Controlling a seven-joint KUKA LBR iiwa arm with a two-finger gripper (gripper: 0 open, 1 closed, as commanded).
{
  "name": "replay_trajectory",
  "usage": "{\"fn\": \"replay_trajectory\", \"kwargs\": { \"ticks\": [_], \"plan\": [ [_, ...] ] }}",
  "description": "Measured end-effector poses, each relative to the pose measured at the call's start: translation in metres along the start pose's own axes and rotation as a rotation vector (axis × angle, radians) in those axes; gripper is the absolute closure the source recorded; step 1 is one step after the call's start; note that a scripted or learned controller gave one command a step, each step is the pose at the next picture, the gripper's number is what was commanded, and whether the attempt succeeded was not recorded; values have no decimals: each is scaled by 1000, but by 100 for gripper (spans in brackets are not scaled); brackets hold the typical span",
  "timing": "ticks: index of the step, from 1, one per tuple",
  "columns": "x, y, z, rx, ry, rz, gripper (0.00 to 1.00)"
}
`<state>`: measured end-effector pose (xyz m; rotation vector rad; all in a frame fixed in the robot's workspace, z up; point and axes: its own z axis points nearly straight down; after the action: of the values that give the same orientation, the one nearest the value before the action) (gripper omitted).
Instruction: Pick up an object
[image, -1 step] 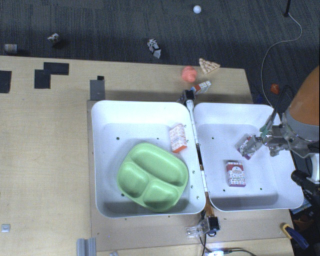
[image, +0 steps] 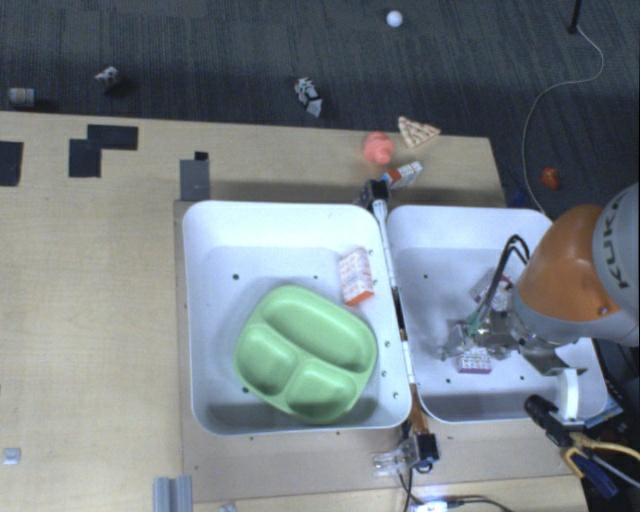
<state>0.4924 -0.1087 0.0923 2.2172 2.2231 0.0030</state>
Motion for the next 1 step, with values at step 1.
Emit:
{"fn": "replay_trajectory", "kwargs": {
  "ticks": [1],
  "plan": [
    [0,2,-11,-4,0,-1,100]
  ]
}}
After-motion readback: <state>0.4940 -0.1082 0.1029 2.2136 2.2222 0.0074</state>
